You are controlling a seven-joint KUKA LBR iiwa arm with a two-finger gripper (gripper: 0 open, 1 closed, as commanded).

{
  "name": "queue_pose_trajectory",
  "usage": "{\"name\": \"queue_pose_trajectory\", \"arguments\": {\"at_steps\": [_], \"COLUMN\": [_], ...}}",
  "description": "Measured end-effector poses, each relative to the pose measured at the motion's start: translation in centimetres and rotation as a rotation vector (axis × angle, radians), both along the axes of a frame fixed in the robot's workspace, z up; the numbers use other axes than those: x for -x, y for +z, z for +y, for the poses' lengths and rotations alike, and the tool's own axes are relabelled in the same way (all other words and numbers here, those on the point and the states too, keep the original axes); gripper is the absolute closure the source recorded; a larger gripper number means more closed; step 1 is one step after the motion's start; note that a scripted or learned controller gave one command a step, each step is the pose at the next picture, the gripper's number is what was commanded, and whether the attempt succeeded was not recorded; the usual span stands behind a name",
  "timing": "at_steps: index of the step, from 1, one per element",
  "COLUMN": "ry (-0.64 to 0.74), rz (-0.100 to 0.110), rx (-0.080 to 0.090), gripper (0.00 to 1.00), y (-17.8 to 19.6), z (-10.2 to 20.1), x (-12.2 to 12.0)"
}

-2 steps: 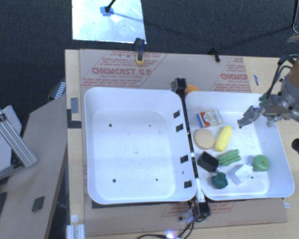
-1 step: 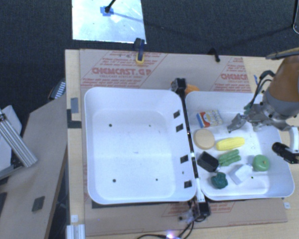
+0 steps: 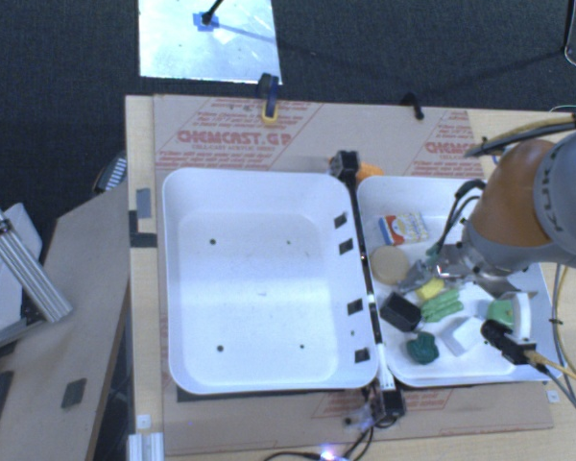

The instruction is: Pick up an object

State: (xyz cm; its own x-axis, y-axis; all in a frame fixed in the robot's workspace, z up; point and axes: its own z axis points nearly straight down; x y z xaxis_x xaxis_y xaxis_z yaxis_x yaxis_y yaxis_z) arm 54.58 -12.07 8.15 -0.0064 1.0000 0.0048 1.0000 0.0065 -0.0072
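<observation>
1. Arm (image 3: 528, 209): the grey KUKA arm with its orange band reaches in from the right over the right bin (image 3: 442, 188). The left bin (image 3: 259, 257) lies well apart from the work.
2. Gripper (image 3: 434, 275): it is set low among the clutter near the middle of the right bin. The view does not show whether it is spread or closed, and no object can be seen gripped in it.
3. Nearest candidates: a yellow piece (image 3: 430, 290) lies just beside the gripper tip, on the near side. A light-green ribbed piece (image 3: 444, 305) touches the yellow piece. A tan disc (image 3: 389, 264) lies near, towards the bin's left wall.
4. Other contents:
   - a red, white and blue packet (image 3: 403, 229) towards the far wall;
   - a black block (image 3: 400, 311);
   - a dark green lump (image 3: 422, 349);
   - a white block (image 3: 458, 336);
   - a green object (image 3: 502, 310) under the wrist.
5. Step in hand, as judged: the approach and descent onto an object, most probably the yellow piece. Nothing has been lifted yet.
6. Next move, as judged: the gripper must close on one item only and then rise straight up. The yellow and ribbed pieces lie so close together that the grasp may catch both or push one aside.
</observation>
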Motion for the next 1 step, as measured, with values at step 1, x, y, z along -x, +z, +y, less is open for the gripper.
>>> {"name": "queue_pose_trajectory", "arguments": {"at_steps": [1], "ry": [-0.003], "rz": [-0.01], "rx": [0.005], "gripper": [1.0], "y": [1.35], "z": [-0.43], "x": [-0.37]}}
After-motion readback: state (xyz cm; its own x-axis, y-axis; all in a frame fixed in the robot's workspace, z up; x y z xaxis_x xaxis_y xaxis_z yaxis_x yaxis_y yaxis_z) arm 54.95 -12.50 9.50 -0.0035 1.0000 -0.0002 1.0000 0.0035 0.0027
